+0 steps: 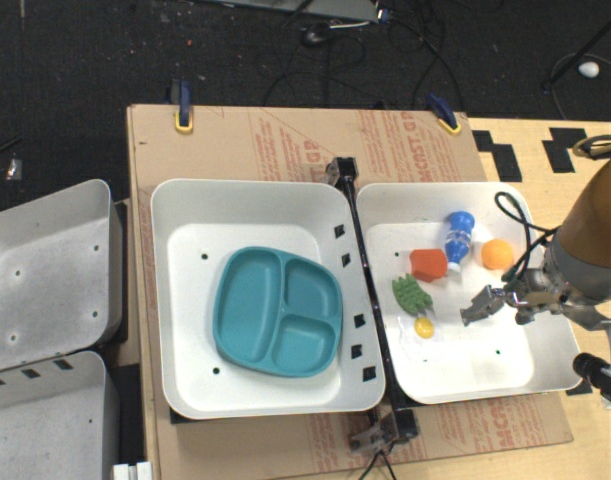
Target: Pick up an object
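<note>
Two shallow white bins sit side by side on the tabletop [285, 143], which is faced with cardboard held by clamps at its far edge, presumably to keep the sheet from shifting. The left bin [185, 208] holds a teal divided tray [278, 311], lying flat near its centre. The right bin [550, 373] holds the candidate objects, grouped in its far-left portion: a red block [429, 263], a green leafy toy [412, 294] just beside it, a small yellow piece [423, 326] nearer the front, a blue-and-white bottle-like item [457, 234], and an orange ball [497, 254].

The arm enters from the right, with the pincer [482, 306] low over the right bin's open floor. Nothing is seen between its tips; whether it is spread or pressed together cannot be told at this resolution.

The yellow piece and green toy lie nearest, to the pincer's left and apart from it. In my judgement, no object is yet secured.
</note>
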You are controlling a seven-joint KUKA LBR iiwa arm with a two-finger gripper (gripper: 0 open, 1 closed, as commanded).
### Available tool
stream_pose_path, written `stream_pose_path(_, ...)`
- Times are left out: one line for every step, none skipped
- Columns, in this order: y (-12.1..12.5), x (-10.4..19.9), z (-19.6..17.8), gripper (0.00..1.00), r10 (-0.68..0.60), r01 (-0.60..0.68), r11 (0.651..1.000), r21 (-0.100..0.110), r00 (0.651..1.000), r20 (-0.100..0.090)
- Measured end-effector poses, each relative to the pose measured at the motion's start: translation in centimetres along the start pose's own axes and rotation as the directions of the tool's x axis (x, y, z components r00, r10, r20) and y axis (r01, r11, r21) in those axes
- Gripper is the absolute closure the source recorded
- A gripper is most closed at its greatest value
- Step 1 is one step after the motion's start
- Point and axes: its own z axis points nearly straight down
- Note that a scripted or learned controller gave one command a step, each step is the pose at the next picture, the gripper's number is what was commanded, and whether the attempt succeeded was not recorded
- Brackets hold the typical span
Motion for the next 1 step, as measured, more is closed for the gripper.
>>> stream_pose_path(0.37,-0.12,4.42,0.0,-0.001,0.001,1.0,0.0,1.0,0.0)
